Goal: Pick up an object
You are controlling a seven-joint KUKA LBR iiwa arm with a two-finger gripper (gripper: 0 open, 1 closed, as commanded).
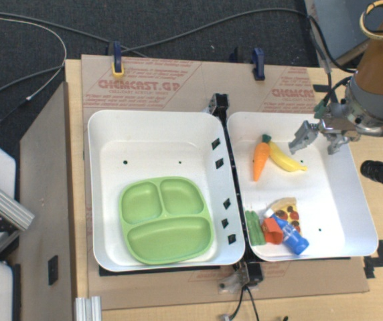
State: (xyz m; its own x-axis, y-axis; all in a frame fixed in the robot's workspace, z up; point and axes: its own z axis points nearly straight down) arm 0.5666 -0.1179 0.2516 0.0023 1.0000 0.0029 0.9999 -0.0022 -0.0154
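Note:
The right bin (342, 199) holds an orange carrot (260, 160) and a yellow banana (286, 160) near its back left. A pile at its front left has a green block (253, 226), a red piece (272, 231), a blue bottle (292, 237) and a pizza slice (286, 212). My gripper (319, 139) hangs over the back of the right bin, just right of the banana. Its two grey fingers (303, 138) are spread apart with nothing between them.
The left bin (104, 179) holds a green divided plate (167, 218). Black clips (218, 103) join the bins along the middle divider. Blue clamps (258, 64) pin the cardboard base at the back. The arm (377, 65) stands at the right edge.

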